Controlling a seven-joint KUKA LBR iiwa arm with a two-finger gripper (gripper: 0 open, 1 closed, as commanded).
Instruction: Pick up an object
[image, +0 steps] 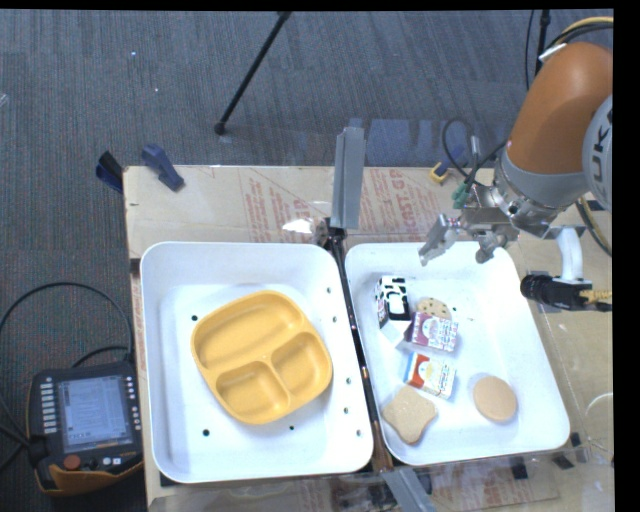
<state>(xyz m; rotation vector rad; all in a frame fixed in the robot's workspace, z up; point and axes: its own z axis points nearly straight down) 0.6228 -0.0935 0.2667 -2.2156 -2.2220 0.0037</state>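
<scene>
Hovering above the far edge of the right shallow white bin (545, 370), the two-finger gripper (464, 246) of the grey arm with the orange band (562, 100); fingers spread apart, nothing between them.

Lying below and nearer the camera than the gripper, inside that bin: a small black-and-white patterned carton (392, 299), closest to the fingers; just beyond it a round speckled cookie (433, 307), partly tucked under a pink and purple snack packet (433, 331). Sitting further toward the near rim, a red and yellow printed box (431, 375), touching or nearly touching the pink packet, hard to tell at this slant. Resting nearest the front wall, a tan slice of toy bread (409, 414) and, off to its side, a flat round tan disc (494, 398), apart from each other.

Sitting well away from the gripper, in the left shallow white bin (165, 300), a yellow plastic plate with three compartments (261, 356). Lying beyond that bin, far from the gripper, a black and orange teach pendant (85, 415) on the floor.
</scene>
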